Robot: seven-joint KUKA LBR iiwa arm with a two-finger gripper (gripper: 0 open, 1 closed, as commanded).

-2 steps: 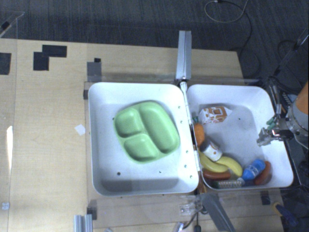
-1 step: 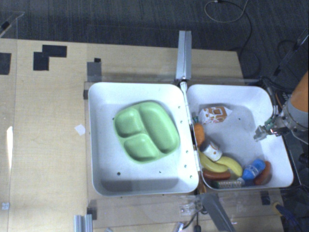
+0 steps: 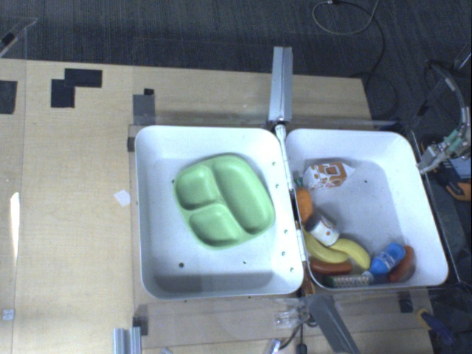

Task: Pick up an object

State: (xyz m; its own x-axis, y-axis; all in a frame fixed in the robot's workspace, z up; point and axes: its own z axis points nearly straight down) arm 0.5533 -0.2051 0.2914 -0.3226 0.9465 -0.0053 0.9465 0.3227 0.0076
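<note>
A green three-part plate (image 3: 221, 200) lies in the middle of the left bin (image 3: 156, 220). The right bin (image 3: 391, 190) holds its things along the left wall and near edge. A white and brown packet (image 3: 330, 174) lies at the back. Below it are an orange piece (image 3: 303, 201) and a small white cylinder with a dark end (image 3: 323, 231). A yellow banana (image 3: 341, 252) curves along the front, with a red sausage-like piece (image 3: 331, 266) beneath it. A blue bottle (image 3: 386, 260) and a reddish-brown item (image 3: 404, 264) sit in the front right corner.
A grey metal post (image 3: 281, 83) stands behind the seam between the bins. Cables and small fittings (image 3: 448, 147) crowd the bench's right side. Black marks (image 3: 74, 85) lie on the wooden top at far left. The right bin's middle and back right show bare floor.
</note>
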